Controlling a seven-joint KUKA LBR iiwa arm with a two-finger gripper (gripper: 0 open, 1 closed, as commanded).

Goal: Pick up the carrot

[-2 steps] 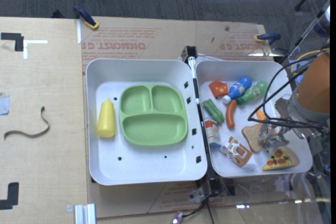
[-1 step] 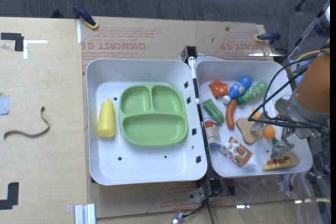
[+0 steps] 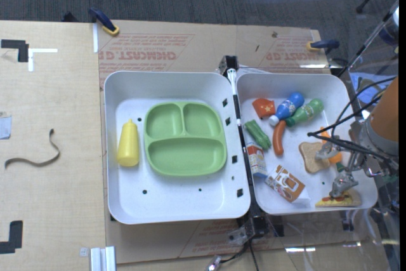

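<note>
1. Dark grey carpet runs behind a pale wooden worktop (image 3: pixel 51 105), where a cardboard sheet (image 3: pixel 190 51) lies under two shallow white bins set side by side.
2. In the left bin (image 3: pixel 114 155) sit a green divided plate (image 3: pixel 185 138) and, just beside its left edge, a yellow squeeze bottle (image 3: pixel 128 143).
3. Crowded into the right bin (image 3: pixel 254 82) are a red-orange piece (image 3: pixel 262 106), a blue ball (image 3: pixel 295 101), a green bottle (image 3: pixel 304 112), a green pepper-like piece (image 3: pixel 257 134), a small carton (image 3: pixel 285 183), a white-and-red tube (image 3: pixel 256 160), a slice of toast (image 3: pixel 311 156) and a flat yellow-and-red piece (image 3: pixel 336 201).
4. What looks like the carrot (image 3: pixel 278 138), an orange tapered shape, lies near the middle of the right bin, between the green pepper-like piece and the toast, just below the green bottle.
5. Reaching in from the right, the arm (image 3: pixel 387 114) holds the end effector (image 3: pixel 339 168) over the bin's lower right part, above the toast's right edge and well apart from the carrot.
6. How far the end effector is open cannot be told, as its metal parts and cables blur together; something orange shows near it, but what it is remains unclear.
</note>
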